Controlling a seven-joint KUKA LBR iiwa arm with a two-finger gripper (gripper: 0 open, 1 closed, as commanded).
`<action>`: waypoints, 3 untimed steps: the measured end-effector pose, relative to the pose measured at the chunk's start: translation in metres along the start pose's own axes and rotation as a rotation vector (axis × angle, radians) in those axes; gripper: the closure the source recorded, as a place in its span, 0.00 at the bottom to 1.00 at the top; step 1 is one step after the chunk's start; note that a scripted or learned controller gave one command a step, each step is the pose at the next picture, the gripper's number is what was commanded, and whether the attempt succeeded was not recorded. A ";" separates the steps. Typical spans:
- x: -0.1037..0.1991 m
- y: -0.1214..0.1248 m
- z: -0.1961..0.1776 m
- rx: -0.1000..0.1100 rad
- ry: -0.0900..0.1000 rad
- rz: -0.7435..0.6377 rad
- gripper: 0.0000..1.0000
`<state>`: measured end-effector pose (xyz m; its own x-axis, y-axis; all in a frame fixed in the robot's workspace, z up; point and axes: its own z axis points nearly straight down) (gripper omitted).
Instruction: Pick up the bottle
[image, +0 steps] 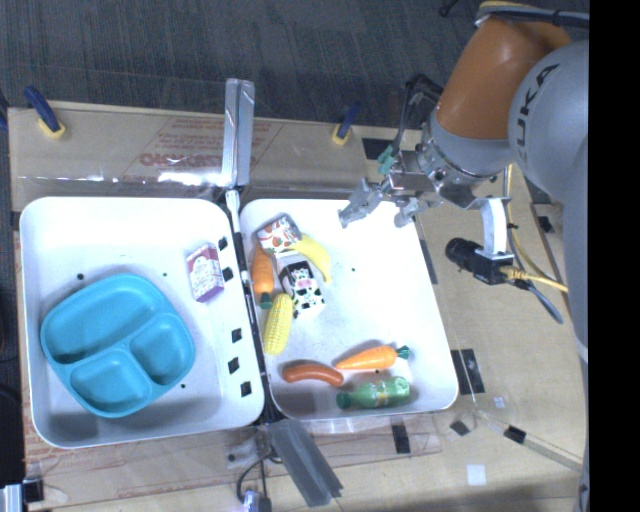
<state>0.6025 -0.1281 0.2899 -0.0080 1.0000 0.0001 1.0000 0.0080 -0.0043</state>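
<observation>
Big grey arm (560, 110) w/ rounded casing, dark lettering on its side, and a fat orange band (490, 75) above the wrist. Below that, a cluttered metal wrist w/ thin cables. Gripper (380, 208): two slim silver-grey fingers (355, 212). A yellow cable (540, 280) trails off beside it.
</observation>
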 end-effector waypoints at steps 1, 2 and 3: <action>-0.008 0.010 0.082 0.001 -0.001 0.052 0.00; 0.068 -0.035 0.100 0.002 0.000 0.119 0.00; 0.039 -0.095 0.099 0.000 0.000 0.168 0.00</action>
<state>0.5067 -0.0900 0.1910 0.1589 0.9873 -0.0001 0.9873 -0.1589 -0.0043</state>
